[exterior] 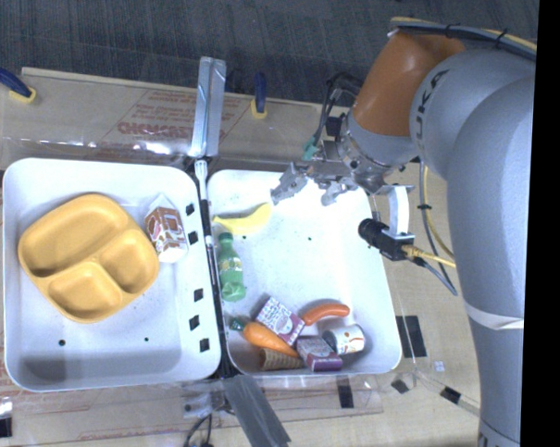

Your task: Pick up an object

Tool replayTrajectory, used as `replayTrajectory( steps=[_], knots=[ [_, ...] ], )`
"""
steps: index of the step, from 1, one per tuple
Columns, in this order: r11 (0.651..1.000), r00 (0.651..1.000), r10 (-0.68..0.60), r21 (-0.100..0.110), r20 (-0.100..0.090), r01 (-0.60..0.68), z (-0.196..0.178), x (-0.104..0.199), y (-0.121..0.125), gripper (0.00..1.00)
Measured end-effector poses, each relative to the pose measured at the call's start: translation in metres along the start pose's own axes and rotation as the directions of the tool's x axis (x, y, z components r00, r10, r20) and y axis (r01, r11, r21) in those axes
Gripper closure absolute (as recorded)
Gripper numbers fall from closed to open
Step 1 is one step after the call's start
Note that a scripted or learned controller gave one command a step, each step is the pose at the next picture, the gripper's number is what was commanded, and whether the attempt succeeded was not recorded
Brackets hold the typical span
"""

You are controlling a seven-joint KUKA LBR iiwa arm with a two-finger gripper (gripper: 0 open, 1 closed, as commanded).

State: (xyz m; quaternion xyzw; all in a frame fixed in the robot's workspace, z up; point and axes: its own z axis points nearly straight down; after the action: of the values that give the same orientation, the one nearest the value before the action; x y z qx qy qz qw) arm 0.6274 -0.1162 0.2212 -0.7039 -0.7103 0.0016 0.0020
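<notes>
My gripper (310, 190) hangs over the far edge of the right bin (302, 242), fingers spread open with nothing between them. A yellow banana (244, 219) lies just left of it, near the bin's far left corner. A green bottle (230, 268) lies below the banana along the left wall. At the near side sit a carrot (268, 337), a sausage (323, 312), a small purple-and-white packet (278, 317), a purple box (320, 357) and a small can (348, 339).
The left bin (89, 358) holds a yellow divided plate (86, 255) and a small brown-and-white packet (167, 231). A metal clamp (209, 108) stands between the bins at the far side. The arm's grey body fills the right side.
</notes>
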Motion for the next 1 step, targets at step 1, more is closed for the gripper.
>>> replayTrajectory(
  steps=[1],
  knots=[
    [0.999,0.999,0.041,-0.001,0.001,-0.041,0.1281,0.0011,0.0298,0.0]
  ],
)
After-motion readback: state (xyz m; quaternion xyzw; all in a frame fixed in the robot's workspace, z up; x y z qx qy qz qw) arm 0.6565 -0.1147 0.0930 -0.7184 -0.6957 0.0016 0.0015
